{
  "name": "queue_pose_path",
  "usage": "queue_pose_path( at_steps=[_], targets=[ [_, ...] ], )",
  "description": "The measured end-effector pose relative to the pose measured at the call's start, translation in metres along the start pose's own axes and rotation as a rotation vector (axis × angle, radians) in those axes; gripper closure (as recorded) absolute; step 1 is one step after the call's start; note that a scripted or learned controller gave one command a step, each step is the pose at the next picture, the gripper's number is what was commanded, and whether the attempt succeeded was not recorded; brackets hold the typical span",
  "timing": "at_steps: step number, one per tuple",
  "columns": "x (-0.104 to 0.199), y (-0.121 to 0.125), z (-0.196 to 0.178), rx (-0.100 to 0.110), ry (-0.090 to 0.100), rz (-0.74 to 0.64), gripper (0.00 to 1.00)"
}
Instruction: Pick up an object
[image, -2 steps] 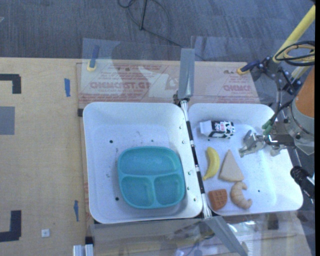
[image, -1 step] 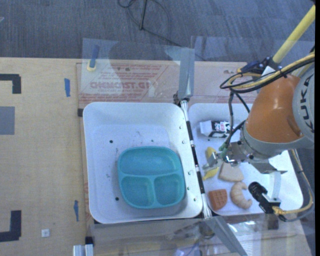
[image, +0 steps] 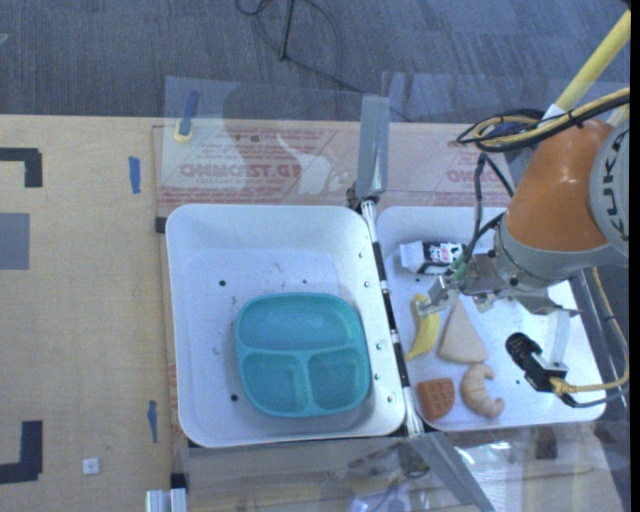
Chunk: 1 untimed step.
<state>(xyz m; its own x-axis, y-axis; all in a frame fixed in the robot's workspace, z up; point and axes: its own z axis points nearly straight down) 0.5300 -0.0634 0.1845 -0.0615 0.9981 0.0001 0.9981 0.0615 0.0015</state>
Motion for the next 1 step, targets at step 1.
queue_pose_path(
  at_steps=[1],
  targets=[
    [-0.0316, 0.0025, 0.0961, -0.01, -0.002, 0.164, 0.0]
  ],
)
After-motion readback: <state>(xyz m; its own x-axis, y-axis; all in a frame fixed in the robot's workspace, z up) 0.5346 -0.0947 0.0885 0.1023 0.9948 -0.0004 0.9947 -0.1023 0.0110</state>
